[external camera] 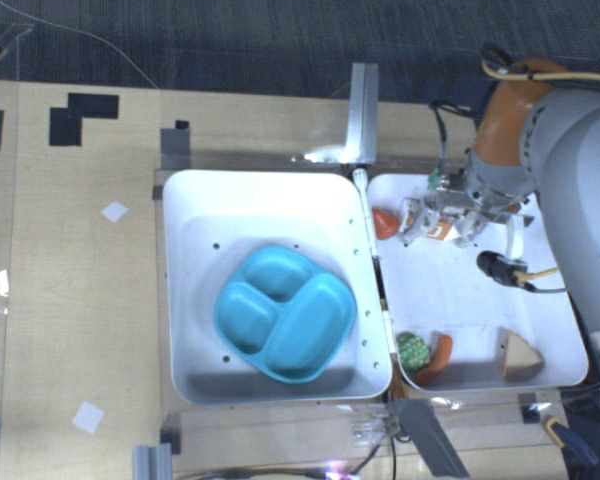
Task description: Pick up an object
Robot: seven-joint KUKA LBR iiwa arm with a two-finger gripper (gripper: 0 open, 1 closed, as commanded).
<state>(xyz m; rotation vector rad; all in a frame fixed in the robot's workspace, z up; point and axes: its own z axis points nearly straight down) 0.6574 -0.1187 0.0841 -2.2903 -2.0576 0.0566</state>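
Bins (pixel 270 193) sit side by side on a pale wooden surface (pixel 70 298), seen from above at a slant, as a grey arm with an orange band (pixel 505 118) reaches in from the right. Its end effector (pixel 442 220) hangs over the upper left part of the right bin (pixel 550 368), with an orange-and-white object (pixel 438 230) showing just beneath it; whether that piece is pinched or merely lying below cannot be told, nor how the end effector is set. An orange-red item (pixel 384 224) lies just beside it, against the bin's left wall. Along the near edge of the same bin rest a green ball (pixel 412 349) touching a red-orange sausage-like piece (pixel 436 357), and, well apart, a tan wedge (pixel 518 355). A blue three-compartment dish (pixel 285 313) lies in the left bin.
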